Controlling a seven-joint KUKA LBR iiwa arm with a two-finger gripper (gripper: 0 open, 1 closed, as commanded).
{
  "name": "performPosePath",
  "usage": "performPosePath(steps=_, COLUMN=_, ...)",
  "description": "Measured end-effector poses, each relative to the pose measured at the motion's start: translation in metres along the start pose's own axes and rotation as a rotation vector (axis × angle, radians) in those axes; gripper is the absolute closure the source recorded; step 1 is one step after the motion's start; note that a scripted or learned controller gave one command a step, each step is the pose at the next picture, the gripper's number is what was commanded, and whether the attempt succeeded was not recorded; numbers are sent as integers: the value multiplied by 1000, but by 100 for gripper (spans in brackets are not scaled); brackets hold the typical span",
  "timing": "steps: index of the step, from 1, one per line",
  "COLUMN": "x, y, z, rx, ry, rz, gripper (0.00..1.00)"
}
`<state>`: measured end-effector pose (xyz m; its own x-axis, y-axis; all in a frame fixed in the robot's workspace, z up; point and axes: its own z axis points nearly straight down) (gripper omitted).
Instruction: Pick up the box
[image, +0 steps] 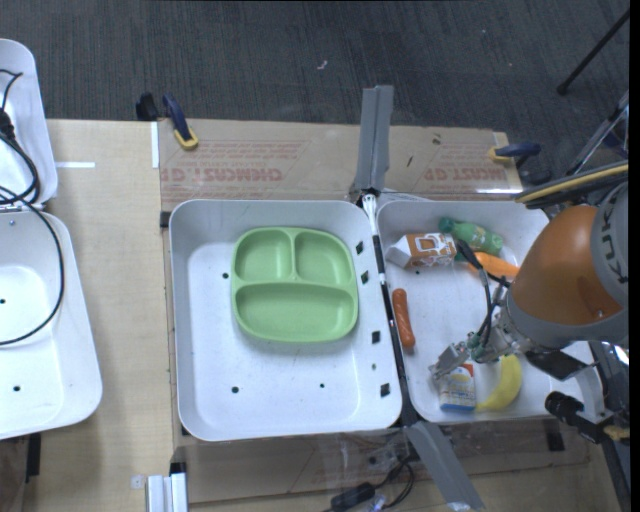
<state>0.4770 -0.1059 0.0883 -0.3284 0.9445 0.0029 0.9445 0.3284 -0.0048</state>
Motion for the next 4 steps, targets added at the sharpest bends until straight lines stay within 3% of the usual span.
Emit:
performPosePath(steps=1, x=49, y=30, z=-100, rx=0, ry=-2, rz=72, gripper=0)
performPosePath(steps=2, x=1, y=0, z=0, rx=1, ry=0, rz=-51, gripper=0)
performPosePath(steps=3, x=-7, y=-3, z=0, rx=1, ry=0, rz=-161, gripper=0)
performPosePath(steps=4, x=-8, y=-2, z=-6, rx=3, ry=3, rz=-158, gripper=100)
